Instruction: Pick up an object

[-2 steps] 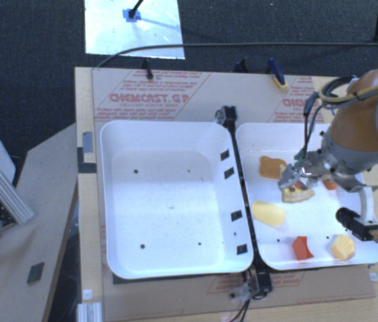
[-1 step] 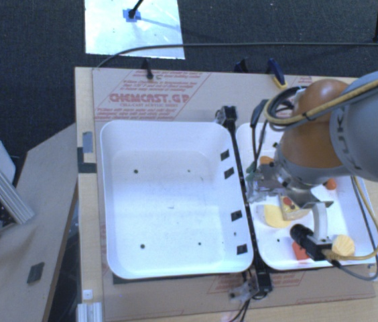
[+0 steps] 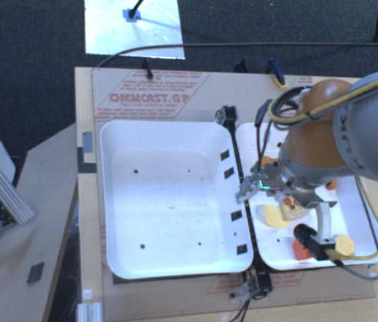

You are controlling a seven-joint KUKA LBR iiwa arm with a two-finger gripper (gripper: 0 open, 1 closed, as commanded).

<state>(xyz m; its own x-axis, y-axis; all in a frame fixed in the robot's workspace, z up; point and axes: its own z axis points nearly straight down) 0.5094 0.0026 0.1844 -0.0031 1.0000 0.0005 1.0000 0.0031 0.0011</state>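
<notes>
While I watch from above, bench [image 3: 175, 89] carries two white bins | left bin [image 3: 169, 200] beside right bin [image 3: 370, 227] | arm [image 3: 356, 129] reaches over right bin | end effector [image 3: 289, 203] low over pale yellow piece [image 3: 274, 217], grip state I cannot tell | orange-red piece [image 3: 299, 250] near front wall | small yellow piece [image 3: 344, 245] beside it

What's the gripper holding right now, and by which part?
Cannot be told. The gripper sits low in the right bin, over the yellow piece, but the wrist hides the contact, so no hold is visible.
</notes>
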